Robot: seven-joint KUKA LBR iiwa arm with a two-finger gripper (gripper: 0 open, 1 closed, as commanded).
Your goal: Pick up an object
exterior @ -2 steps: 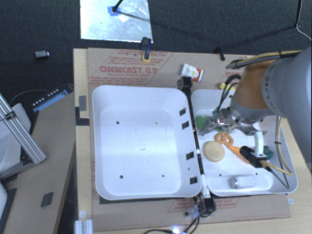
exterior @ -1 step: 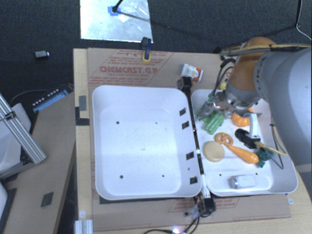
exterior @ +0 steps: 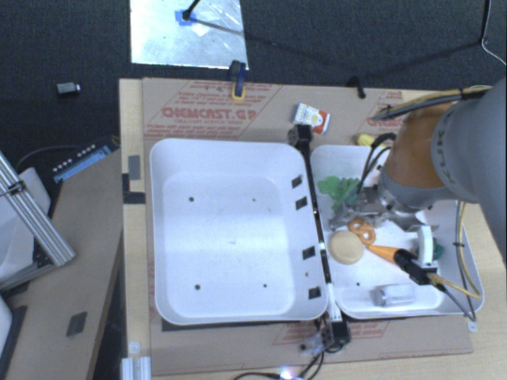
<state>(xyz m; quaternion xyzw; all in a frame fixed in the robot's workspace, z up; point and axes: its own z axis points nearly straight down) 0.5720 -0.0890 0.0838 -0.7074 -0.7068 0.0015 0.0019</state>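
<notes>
A: Which step?
B: Reach or descend, I'd say. The tool (exterior: 355,210) sits low over the right bin (exterior: 358,282) and nothing looks lifted, so I judge the pick not yet done.

A: Tool open or closed?
B: Cannot tell, the wrist body covers it from this angle. Nothing is visibly gripped.

A: Where's the object?
B: No single one is named. All candidates lie in the right bin. The green leafy piece (exterior: 337,188) is just beside the tool, toward the left bin (exterior: 230,236). The orange ring (exterior: 362,230) is just below the tool in the view. The tan round piece (exterior: 346,248) touches the ring, and the orange carrot-shaped piece (exterior: 382,252) is just beside that. The grey cylinder (exterior: 394,294) lies apart, near the front rim.

A: Arm pose?
B: The arm (exterior: 469,145) comes in from the view's right. Its orange band (exterior: 416,155) hangs over the far half of the right bin. The wrist is tipped down and toward the divider between the bins.

A: Next move?
B: My guess is it commits to the leafy piece or the ring. It needs to centre over one, go down to the bin floor, close and lift straight up. The ring, tan piece and carrot shape crowd together, so an off-centre drop could shove them instead of catching one. The leafy piece looks thin and may slip.
</notes>
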